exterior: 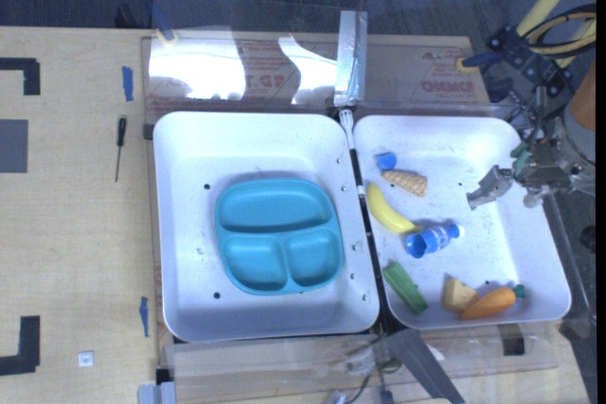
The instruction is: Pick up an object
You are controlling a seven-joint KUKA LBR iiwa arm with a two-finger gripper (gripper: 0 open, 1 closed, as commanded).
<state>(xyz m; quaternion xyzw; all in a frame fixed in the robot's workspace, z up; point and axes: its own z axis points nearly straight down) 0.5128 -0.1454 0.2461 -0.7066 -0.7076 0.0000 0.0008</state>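
right bin centre open, toys crowd its left, front

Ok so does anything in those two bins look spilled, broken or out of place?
Nothing stands out. The blue tray lies flat in the left bin. The banana, bottle and carrot lie loose but whole in the right bin.

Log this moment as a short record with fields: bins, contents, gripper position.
left bin: shallow white bin holding a blue three-compartment plastic tray
right bin: shallow white bin holding the loose toys
near divider: yellow toy banana, green toy vegetable
middle: small blue cap-like piece, tan waffle cone, blue toy bottle
front edge: orange toy carrot beside a tan wedge
gripper: two-finger gripper over the right bin's right part, holding nothing
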